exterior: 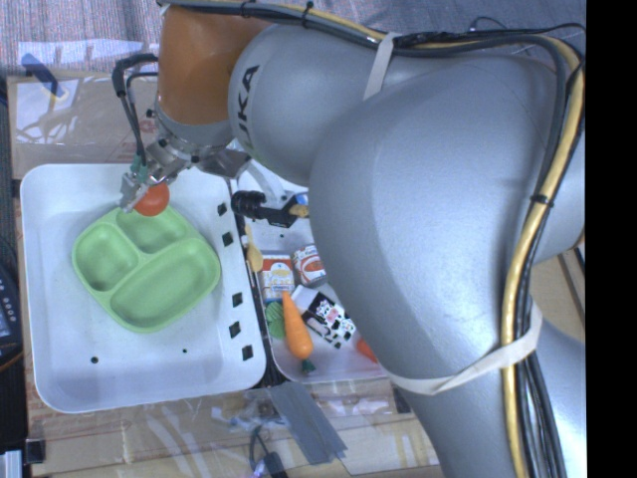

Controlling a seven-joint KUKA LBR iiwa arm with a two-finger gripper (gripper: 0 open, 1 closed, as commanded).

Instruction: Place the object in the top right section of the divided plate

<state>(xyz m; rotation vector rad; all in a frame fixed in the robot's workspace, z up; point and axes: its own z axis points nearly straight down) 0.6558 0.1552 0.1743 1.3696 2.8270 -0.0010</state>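
A light green divided plate (145, 265) lies in the left white bin (60, 366). My gripper (139, 185) hangs over the plate's upper right corner. A small orange-red round object (152, 200) sits right under the fingertips, at the rim of the plate's top right section. The object looks pinched between the fingers, though the fingers are small and partly hidden by the wrist. The large grey arm with its orange band (199, 58) reaches in from the right.
The right bin (299, 366) holds several toys: a carrot (296, 329), a black and white cow-patterned piece (328, 319), small boxes (278, 275) and a red-labelled item (311, 264). The arm covers most of that bin. A divider with black tabs (237, 297) separates the bins.
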